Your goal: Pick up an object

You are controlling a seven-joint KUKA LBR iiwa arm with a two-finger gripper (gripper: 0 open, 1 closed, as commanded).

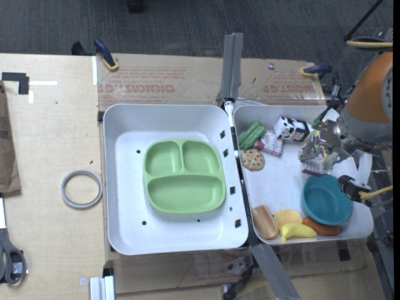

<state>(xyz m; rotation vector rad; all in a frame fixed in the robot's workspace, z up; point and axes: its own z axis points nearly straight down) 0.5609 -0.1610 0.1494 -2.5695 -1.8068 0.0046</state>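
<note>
My gripper [314, 155] hangs low over the right part of the right bin [284, 183], just above the blue bowl [325, 200]. Left of it a black-and-white toy cow [290, 129] lies near the back wall. Farther left are a small pink packet [271, 145], a green pod-shaped toy [251, 134] and a round cookie [253, 160]. Along the front edge lie a hot dog bun [264, 221], a yellow banana [296, 230] and a red-orange piece [324, 227] under the bowl.
The left bin [125, 186] holds a green divided plate [184, 176]. On the bench to the left lie a grey tape ring [82, 188] and scissors [11, 262]. A metal divider post [231, 67] stands between the bins at the back.
</note>
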